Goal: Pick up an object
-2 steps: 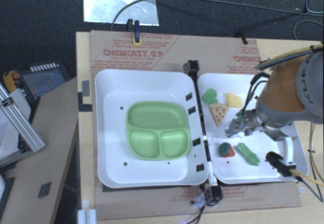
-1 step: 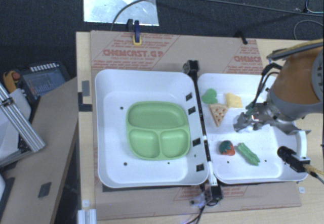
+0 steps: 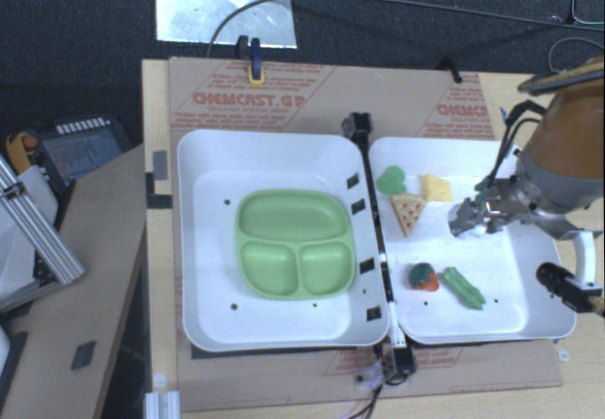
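Observation:
In the right bin (image 3: 529, 308) lie a round green piece (image 3: 390, 180), a yellow block (image 3: 436, 187), a pizza-slice toy (image 3: 408, 213), a red-and-green vegetable toy (image 3: 423, 276) and a long green pod (image 3: 464, 286). My gripper (image 3: 465, 218) hovers over the bin's middle, just right of the pizza slice and above the pod. Nothing shows between its fingers.
The left bin (image 3: 203, 218) holds a green divided tray (image 3: 293, 244). A black clip strip (image 3: 369, 218) runs between the two bins. The arm's orange band and grey wrist (image 3: 567, 157) cover the right bin's far right side.

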Controlling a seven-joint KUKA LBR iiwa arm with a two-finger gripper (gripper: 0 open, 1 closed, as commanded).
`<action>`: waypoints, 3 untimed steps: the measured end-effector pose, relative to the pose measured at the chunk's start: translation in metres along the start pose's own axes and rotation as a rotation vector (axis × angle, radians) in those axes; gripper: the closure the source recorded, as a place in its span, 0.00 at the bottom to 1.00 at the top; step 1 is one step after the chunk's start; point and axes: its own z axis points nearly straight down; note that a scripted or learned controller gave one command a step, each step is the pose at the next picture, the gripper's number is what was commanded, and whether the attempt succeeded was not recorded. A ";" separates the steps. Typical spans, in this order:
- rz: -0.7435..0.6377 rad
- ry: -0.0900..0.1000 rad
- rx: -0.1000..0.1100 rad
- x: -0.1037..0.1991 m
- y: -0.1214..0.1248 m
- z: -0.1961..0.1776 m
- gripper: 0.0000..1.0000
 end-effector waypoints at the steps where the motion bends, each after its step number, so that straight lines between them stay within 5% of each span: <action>1: -0.001 0.000 -0.001 0.003 0.009 -0.061 1.00; 3: -0.005 0.003 0.006 0.097 0.023 -0.032 1.00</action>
